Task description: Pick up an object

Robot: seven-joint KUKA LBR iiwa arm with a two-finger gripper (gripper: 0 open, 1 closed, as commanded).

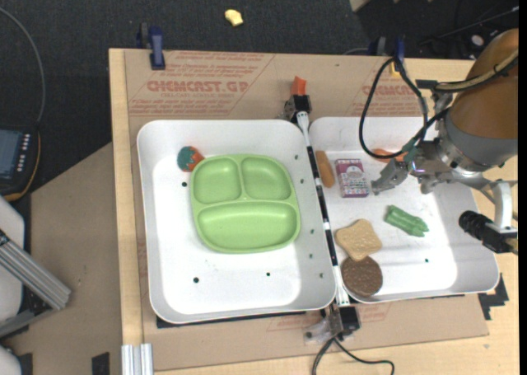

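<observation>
A brown bench board [247,77] fills the middle of the frame, over dark carpet, and carries two shallow white bins side by side. The left bin [165,266] holds a green divided plate [244,202] at its centre and a small red-and-teal ball [190,157] just beside the plate's upper left corner.

The right bin [461,270] holds five items: an orange sausage-shaped piece [325,170] along its left wall, a purple-and-white card pack [353,177] just right of it, a green pepper-like piece [406,222] at centre, a tan bread slice [359,238] lower left, and a brown round cookie [362,275] touching the bread's lower edge.

The gripper [395,175] sits in the upper right of the frame, above the right bin, with nothing visible between its fingers. Whether the fingers are spread or pressed together cannot be told. The card pack lies just left of the gripper; the green piece lies near it, below.
</observation>
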